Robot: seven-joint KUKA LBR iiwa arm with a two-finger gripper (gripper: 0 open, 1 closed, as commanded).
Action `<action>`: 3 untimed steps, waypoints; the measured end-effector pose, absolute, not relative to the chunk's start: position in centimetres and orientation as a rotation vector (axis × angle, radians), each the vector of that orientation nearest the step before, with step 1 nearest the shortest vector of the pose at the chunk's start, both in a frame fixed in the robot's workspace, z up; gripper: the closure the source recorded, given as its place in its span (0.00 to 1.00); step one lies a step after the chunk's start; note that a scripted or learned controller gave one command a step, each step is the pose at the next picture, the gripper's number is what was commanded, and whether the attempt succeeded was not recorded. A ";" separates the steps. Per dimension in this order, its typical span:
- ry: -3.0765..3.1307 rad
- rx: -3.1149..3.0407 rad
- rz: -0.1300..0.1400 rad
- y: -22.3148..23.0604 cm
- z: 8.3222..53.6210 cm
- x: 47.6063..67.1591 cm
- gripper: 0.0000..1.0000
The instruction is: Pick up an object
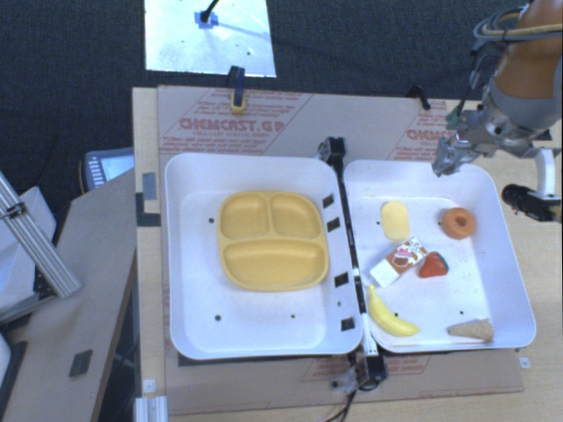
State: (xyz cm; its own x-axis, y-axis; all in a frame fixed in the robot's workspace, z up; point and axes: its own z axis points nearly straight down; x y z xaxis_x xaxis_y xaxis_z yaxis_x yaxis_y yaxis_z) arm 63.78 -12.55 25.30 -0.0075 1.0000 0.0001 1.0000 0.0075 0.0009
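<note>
My gripper (447, 160) hangs over the far rim of the right bin (506, 271), above and apart from the objects. In that bin lie a pale yellow oval piece (395, 220), an orange ring like a doughnut (457, 223), a red strawberry (433, 265), a small red and white packet (400, 262), a banana (389, 316) near the front and a tan wedge (472, 329) at the front right. Nothing is seen between the fingers.
The left bin (189, 262) bears a yellow divided plate (268, 240). A black divider (345, 236) runs between the bins. Cardboard (264, 121) lies under both bins, with a yellow clamp (237, 90) at the back.
</note>
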 end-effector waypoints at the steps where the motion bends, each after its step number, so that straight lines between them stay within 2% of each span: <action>1: 2.230 2.214 0.000 -7.2 24.1 61.4 1.00; 3: 2.231 2.213 0.001 2.5 23.8 58.5 1.00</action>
State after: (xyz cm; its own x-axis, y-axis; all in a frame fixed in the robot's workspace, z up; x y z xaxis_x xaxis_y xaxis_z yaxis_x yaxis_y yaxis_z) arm 58.45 2.50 23.83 -0.0084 1.0000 0.0012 1.0000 0.0084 -0.0002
